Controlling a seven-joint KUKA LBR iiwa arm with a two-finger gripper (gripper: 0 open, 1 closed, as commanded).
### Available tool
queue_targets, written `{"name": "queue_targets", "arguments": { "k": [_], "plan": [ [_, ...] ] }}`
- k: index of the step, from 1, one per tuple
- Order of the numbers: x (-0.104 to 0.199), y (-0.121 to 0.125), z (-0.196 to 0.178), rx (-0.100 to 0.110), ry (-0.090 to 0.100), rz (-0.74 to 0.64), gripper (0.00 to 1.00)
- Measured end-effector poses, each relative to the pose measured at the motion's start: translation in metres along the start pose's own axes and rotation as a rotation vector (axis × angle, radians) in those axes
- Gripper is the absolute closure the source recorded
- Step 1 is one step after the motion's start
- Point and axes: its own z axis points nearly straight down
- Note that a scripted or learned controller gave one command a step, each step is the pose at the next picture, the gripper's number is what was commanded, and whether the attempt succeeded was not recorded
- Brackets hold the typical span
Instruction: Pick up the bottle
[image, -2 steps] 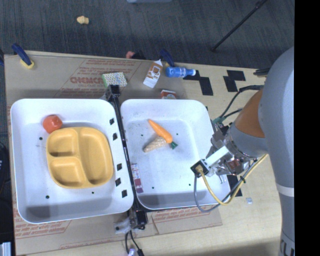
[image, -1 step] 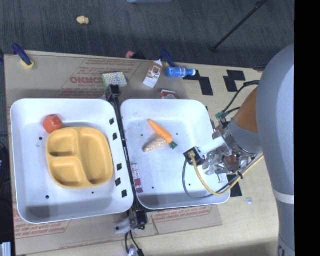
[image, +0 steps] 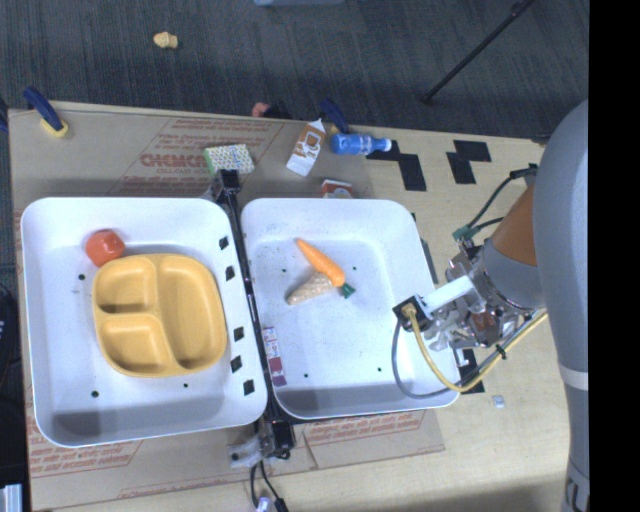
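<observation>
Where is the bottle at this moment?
In the camera view the blue bottle lies on its side on the bench, outside both bins, just beyond the right bin's far rim, with a small carton beside it.

the bottle (image: 358, 145) is small and blue, with a paler band around its middle. it lies on its side on the bench (image: 505, 450), its narrow end pointing toward the view's right. it sits outside the right bin (image: 330, 350), beyond that bin's far rim, just beside a small carton (image: 306, 148).
</observation>
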Motion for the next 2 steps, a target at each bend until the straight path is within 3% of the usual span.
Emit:
{"name": "queue_targets", "arguments": {
  "k": [2],
  "plan": [
    [0.0, 0.0, -0.011, 0.0, 0.0, -0.002, 1.0]
  ]
}}
